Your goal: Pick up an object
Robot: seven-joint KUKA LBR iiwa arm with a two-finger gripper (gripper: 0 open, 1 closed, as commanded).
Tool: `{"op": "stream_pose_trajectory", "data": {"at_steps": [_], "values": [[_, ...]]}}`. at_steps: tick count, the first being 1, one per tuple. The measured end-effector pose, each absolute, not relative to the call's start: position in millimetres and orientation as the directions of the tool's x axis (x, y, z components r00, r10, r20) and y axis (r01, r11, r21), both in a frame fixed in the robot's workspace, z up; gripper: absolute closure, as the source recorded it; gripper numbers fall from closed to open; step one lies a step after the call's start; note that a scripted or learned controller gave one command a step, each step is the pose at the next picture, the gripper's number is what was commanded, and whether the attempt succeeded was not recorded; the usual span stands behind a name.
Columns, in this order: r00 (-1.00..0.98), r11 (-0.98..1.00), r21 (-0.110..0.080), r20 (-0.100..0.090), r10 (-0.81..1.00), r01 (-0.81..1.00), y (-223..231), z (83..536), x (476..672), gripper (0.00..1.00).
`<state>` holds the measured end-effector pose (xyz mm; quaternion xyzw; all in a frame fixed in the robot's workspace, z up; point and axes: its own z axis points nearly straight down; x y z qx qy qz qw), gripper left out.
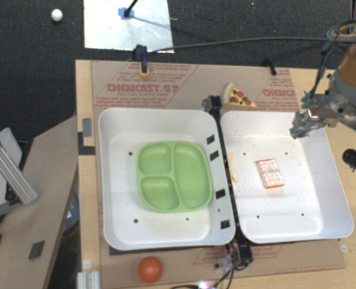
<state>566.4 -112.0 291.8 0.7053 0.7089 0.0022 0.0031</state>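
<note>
A small pink and white box (270,174) lies flat in the middle of the right bin (322,221). A green divided plate (173,176) sits in the left bin (120,161). My gripper (302,127) hangs over the right bin's far right corner, up and to the right of the box and well apart from it. Nothing shows between its fingers.
A toy pizza slice (238,96) lies on the board just behind the bins. An orange ball (149,269) rests in front of the left bin. A thin yellow strip (231,167) lies along the right bin's left wall. Black clips line the divide between bins.
</note>
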Motion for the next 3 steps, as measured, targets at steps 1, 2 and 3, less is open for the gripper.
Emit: {"op": "stream_pose_trajectory", "data": {"at_steps": [1,2,3], "values": [[-0.009,0.009,0.003,0.001,1.0,1.0,-64,288,575.2,1.0],[-0.01,0.01,0.002,0.001,1.0,1.0,-7,274,582.6,1.0],[-0.009,0.009,0.0,0.001,1.0,1.0,42,246,597.5,1.0]]}}
